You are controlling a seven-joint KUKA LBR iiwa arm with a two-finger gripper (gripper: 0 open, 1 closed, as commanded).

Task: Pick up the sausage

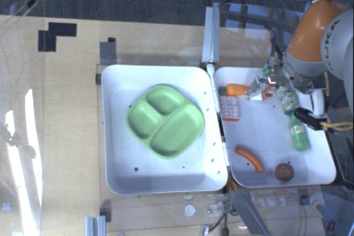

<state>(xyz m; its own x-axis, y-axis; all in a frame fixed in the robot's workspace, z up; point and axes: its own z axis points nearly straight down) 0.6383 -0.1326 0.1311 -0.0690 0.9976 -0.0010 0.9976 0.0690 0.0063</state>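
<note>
The sausage [249, 158], orange-red and slightly curved, lies on the floor of the right bin [260, 130] near its front edge. My gripper [264, 88] hangs over the far part of the same bin, well behind the sausage and just right of a carrot [238, 89]. Nothing can be seen held in it. The grey arm with its orange band [312, 30] reaches in from the right above the bin's far corner.
In the right bin also lie a red-and-white packet [229, 108], a green bottle [298, 135] along the right wall, and a dark round item [284, 172] right of the sausage. The left bin [119, 119] holds a green divided plate [166, 120].
</note>
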